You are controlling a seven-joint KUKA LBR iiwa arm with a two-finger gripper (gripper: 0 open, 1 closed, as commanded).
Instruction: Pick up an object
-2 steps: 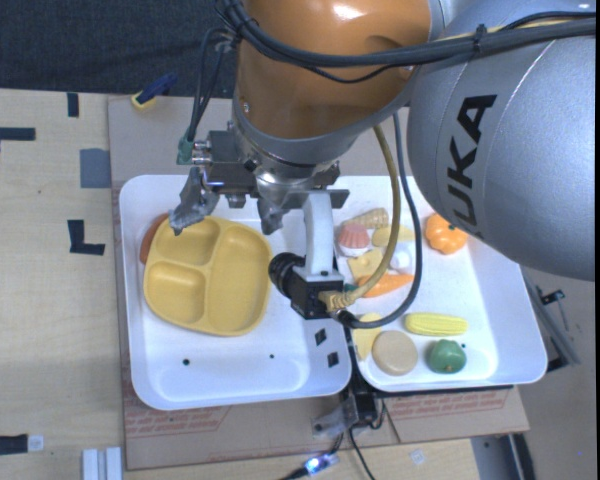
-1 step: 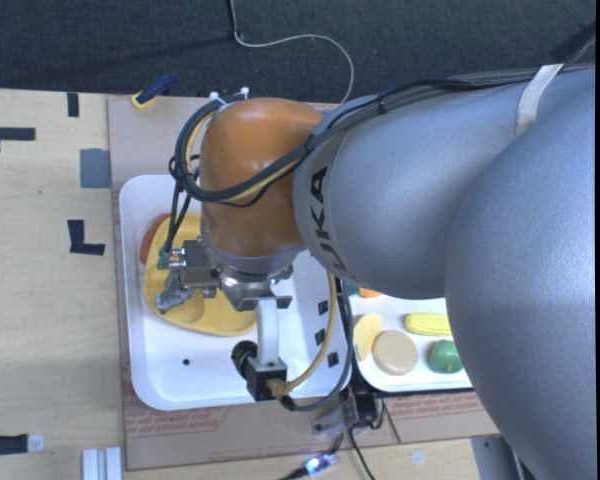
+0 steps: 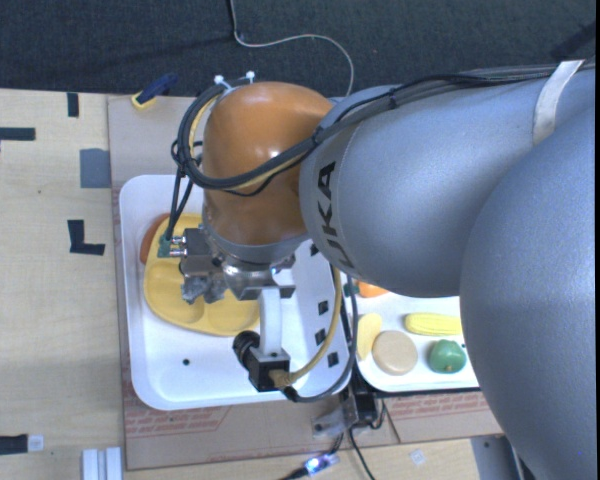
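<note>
My gripper (image 3: 202,288) hangs low over the left white bin (image 3: 150,368), below the orange wrist band, and the arm's bulk hides most of it. Right under it lies a flat yellow object (image 3: 180,303), spread over the bin's left middle. An orange-red object (image 3: 148,243) peeks out at the yellow one's upper left edge. I cannot see whether the gripper touches either of them.
The right bin (image 3: 420,380) holds a tan round disc (image 3: 394,352), a green apple-like object (image 3: 445,355), a yellow elongated object (image 3: 432,323), a pale yellow piece (image 3: 367,334) and a bit of orange (image 3: 372,290). The grey arm covers the rest of that bin.
</note>
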